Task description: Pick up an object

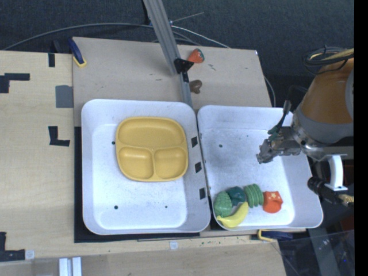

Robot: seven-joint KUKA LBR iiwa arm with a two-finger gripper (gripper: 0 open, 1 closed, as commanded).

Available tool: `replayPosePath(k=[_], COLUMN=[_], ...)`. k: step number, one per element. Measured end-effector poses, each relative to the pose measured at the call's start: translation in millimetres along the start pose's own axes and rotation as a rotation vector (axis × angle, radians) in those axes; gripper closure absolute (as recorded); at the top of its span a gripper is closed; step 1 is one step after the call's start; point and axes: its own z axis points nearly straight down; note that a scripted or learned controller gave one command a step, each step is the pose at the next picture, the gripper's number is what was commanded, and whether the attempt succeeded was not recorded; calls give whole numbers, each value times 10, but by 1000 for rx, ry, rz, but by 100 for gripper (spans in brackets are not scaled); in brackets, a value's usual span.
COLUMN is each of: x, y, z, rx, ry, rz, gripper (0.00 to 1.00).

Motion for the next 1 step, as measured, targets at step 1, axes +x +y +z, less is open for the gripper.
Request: replayPosePath(k=[1], x=[530], y=[115], z=[30], rx=[4], ry=[3], rz=[-5], gripper=[100])
